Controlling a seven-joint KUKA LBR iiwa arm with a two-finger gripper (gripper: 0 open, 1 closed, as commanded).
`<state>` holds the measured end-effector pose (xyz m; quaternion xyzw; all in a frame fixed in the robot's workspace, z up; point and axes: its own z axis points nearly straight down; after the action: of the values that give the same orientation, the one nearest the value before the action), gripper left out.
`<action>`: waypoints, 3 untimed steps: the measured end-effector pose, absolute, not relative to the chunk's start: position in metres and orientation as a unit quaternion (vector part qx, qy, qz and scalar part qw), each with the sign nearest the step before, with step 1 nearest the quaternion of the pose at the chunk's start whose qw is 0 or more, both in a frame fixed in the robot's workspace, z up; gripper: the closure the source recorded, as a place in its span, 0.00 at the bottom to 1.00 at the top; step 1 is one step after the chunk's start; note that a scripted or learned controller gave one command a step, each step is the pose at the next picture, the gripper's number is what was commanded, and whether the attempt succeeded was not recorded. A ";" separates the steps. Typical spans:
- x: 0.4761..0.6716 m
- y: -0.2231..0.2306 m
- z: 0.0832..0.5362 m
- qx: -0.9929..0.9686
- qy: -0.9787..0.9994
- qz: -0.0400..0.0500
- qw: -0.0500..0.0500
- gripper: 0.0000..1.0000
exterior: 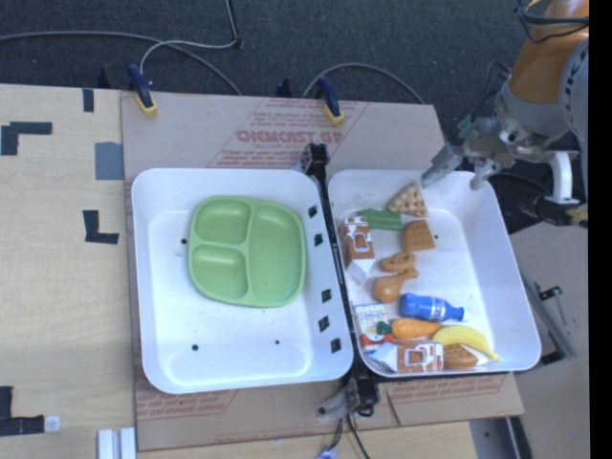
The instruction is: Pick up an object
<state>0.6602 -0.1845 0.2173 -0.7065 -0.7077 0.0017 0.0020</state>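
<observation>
One green tray; two white bins.

Bare floor right of clustered toys

Green plate, blue bottle, yellow banana
</observation>
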 end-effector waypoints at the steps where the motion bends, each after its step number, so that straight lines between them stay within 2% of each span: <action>1: 0.667 -0.165 0.110 -0.706 -0.708 0.003 0.003 0.00; 2: 0.583 -0.153 0.086 -0.707 -0.707 0.001 0.001 0.00; 3: 0.529 -0.111 0.085 -0.707 -0.707 -0.001 -0.002 0.00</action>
<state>0.5286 -0.1109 0.0849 -0.7070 -0.7072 -0.0008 -0.0022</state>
